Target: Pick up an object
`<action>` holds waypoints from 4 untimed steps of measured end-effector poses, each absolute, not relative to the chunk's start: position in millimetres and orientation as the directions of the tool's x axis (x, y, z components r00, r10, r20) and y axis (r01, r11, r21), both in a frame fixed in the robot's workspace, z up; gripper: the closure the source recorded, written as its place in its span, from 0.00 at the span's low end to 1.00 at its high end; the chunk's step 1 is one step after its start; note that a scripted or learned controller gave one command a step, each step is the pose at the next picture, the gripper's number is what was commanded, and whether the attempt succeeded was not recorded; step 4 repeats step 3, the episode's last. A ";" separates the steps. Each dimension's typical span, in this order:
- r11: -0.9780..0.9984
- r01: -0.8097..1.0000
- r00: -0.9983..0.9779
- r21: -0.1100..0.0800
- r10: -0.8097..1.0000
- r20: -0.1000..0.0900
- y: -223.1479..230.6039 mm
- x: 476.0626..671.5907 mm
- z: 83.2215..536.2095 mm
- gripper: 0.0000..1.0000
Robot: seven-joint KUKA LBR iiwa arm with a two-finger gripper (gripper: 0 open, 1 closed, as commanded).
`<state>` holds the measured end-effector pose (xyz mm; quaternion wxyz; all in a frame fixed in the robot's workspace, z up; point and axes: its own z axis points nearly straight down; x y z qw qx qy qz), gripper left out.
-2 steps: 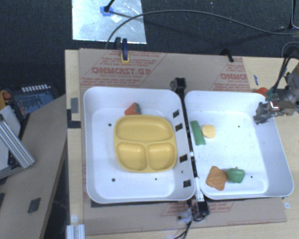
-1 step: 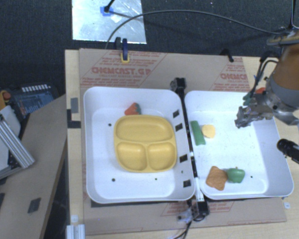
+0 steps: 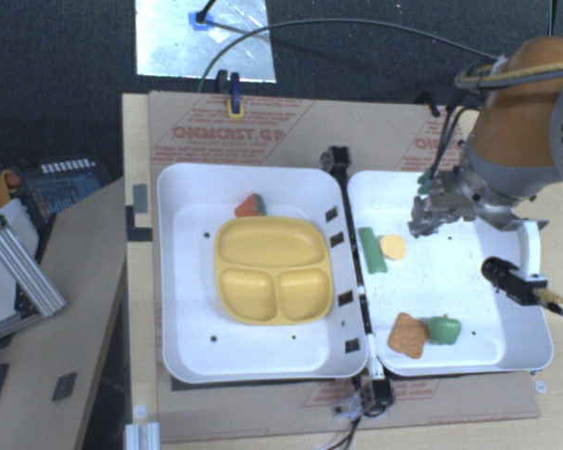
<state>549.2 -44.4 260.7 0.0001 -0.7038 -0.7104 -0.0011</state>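
Note:
In the right bin (image 3: 469, 354) lie a long green piece (image 3: 372, 249), a small round yellow piece (image 3: 392, 247), an orange-brown lump (image 3: 407, 336) and a green pepper-like piece (image 3: 443, 328). My gripper (image 3: 424, 221) hangs over the bin's far half, just right of and above the yellow round piece. I see nothing between its fingertips. The left bin (image 3: 188, 279) holds a yellow divided plate (image 3: 270, 268), with a small orange and green piece (image 3: 250, 205) behind it.
A black clip-studded divider (image 3: 349, 251) runs between the two bins. Brown cardboard (image 3: 263, 129) lies under both. A foil sheet (image 3: 202, 22) and cables sit at the back; a metal frame (image 3: 19, 261) stands at left.

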 end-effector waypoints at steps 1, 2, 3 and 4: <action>0.009 1.000 -0.009 0.001 1.000 0.001 -0.4 543.1 255.7 1.00; 0.009 1.000 -0.009 -0.001 1.000 0.002 45.0 539.8 236.1 1.00; 0.009 1.000 -0.009 0.000 1.000 0.002 89.8 533.8 231.5 1.00; 0.009 1.000 -0.009 0.000 1.000 0.002 89.8 533.8 231.5 1.00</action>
